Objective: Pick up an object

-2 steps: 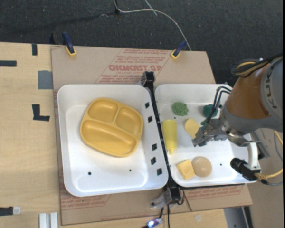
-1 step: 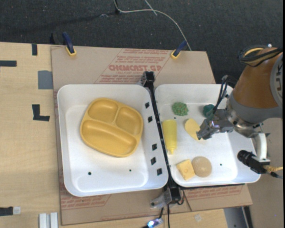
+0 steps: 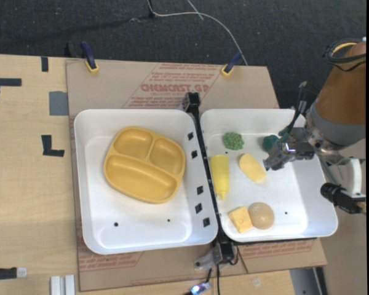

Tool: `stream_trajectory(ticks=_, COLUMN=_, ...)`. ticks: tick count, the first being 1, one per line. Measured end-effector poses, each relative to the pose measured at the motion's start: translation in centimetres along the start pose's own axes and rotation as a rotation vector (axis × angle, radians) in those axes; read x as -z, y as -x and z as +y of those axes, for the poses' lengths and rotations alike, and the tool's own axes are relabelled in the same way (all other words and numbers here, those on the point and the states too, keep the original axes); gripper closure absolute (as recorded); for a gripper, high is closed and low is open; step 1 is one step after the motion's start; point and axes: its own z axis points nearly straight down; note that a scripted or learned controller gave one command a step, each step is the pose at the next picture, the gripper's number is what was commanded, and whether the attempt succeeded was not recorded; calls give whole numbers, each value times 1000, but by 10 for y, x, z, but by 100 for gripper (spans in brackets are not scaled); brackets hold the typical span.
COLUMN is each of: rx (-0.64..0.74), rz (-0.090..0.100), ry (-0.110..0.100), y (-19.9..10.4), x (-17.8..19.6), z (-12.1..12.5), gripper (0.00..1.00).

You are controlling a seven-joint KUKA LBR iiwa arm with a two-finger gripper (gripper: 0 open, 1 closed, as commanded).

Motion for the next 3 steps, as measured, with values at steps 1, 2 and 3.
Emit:
stream_trajectory(ticks=1, rx=3, rz=2, ry=-8, y=-52, x=-18, z=9, gripper=100)
stream_trajectory(ticks=2, rx=5, rz=3, ry=-7, y=-106, x=-20, z=5, gripper=100)
stream_trajectory(ticks=3, rx=7, rz=3, ry=-7, y=-167, x=-19, z=13, gripper=100)
